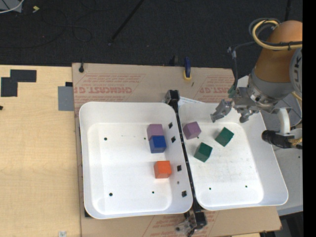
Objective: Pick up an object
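The pincer (232,112) hangs over the far edge of the right bin (269,181), its two fingers spread apart with nothing between them. One finger (219,112) points toward the left, the other (246,115) sits nearer the arm (276,58), which comes in from the right with its orange band above the wrist.

Just below the pincer, inside the right bin, a dark green block (224,136) lies tilted, apart from the fingers. A second green block (203,152) rests a little lower and to the left of it. A light purple block (191,130) sits near the divide between the two bins, to the left of both green ones.

In the left bin (98,181), another purple block (155,131) touches a blue block (158,143) just in front of it. An orange block (162,169) lies nearer the camera, apart from that pair.

Both bins rest on a brown cardboard sheet (123,85) laid on the tabletop (34,157).
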